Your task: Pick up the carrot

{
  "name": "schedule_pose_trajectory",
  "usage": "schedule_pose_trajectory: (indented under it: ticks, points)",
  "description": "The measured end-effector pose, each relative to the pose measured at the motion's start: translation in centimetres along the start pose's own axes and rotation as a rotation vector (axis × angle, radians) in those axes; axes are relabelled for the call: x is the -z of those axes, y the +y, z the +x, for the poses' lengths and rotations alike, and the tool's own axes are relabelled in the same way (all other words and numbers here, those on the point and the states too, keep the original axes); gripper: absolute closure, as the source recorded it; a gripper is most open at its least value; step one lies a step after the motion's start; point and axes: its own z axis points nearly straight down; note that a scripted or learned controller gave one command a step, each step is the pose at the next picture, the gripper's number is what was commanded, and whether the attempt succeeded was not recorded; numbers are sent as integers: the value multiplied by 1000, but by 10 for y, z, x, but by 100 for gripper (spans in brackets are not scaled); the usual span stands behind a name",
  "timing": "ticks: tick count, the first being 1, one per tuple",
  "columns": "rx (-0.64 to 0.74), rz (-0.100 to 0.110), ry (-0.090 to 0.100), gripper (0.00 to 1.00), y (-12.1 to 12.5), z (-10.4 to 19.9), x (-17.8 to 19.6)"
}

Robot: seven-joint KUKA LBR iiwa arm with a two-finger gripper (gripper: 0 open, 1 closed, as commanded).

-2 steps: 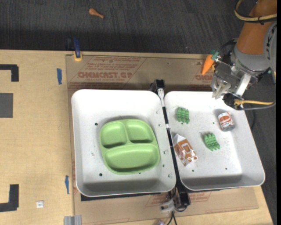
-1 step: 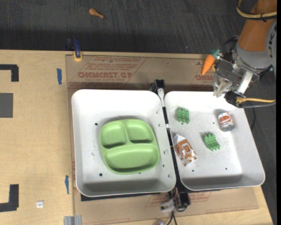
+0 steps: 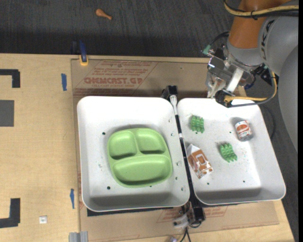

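1. We spot the carrot (image 3: pixel 103 14) way off on the dark floor past the bench (image 3: pixel 38 142), upper left, outside both bins.
2. The claw (image 3: pixel 218 90) hangs over the far rim of the right bin (image 3: pixel 265 184), well apart from the carrot.
3. Can't tell if it's apart or together from here.
4. The left bin (image 3: pixel 90 156) holds a green divided tray (image 3: pixel 139 156).
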Motion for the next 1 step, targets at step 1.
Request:
schedule_pose_trajectory:
  ticks: [1]
  points:
    - [352,3,-1,100,0,-33,-44]
